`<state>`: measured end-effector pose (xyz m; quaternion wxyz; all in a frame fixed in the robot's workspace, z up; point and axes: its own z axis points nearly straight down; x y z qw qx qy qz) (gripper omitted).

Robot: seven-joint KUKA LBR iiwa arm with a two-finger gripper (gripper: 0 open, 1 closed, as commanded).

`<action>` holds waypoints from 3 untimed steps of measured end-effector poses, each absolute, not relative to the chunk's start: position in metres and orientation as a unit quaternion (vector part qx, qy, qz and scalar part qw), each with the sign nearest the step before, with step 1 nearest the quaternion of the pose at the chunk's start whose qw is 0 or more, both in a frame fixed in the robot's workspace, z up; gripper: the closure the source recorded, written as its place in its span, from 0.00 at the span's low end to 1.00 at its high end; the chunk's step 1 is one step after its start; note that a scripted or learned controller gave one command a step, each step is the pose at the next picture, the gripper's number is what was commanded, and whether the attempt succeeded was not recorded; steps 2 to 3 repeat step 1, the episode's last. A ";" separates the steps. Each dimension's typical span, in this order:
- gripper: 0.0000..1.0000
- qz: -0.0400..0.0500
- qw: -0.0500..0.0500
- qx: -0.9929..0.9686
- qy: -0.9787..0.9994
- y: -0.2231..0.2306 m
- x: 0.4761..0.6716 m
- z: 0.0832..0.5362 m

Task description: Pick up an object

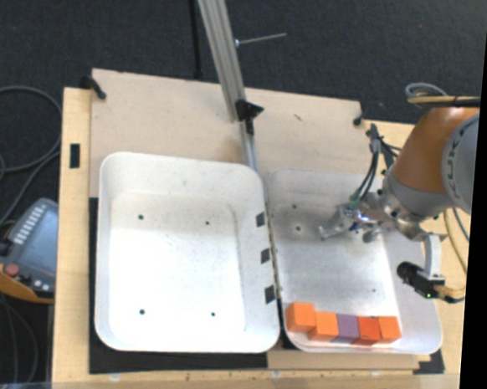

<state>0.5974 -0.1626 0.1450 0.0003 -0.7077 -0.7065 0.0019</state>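
We judge the approach step: our gripper [348, 224], its opening impossible to tell, hovers in the right shallow white plastic bin [338, 277], far from the row of orange and purple blocks [345, 325] along the near wall, so next we must travel nearward and descend.

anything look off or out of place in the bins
Nothing stands out. Five blocks, four orange and one purple, sit in a tidy row along the right bin's near edge; the pincer hovers apart from them.

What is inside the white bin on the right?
A row of blocks lies along the near wall of the right bin: four orange, one purple. The gripper hangs above the bin's far part, covering a patch of its floor.
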 end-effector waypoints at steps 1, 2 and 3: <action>0.00 0.002 0.001 -0.707 -0.707 -0.183 0.641 0.094; 0.00 0.002 0.001 -0.707 -0.707 -0.183 0.641 0.094; 0.00 0.002 0.001 -0.707 -0.707 -0.183 0.641 0.094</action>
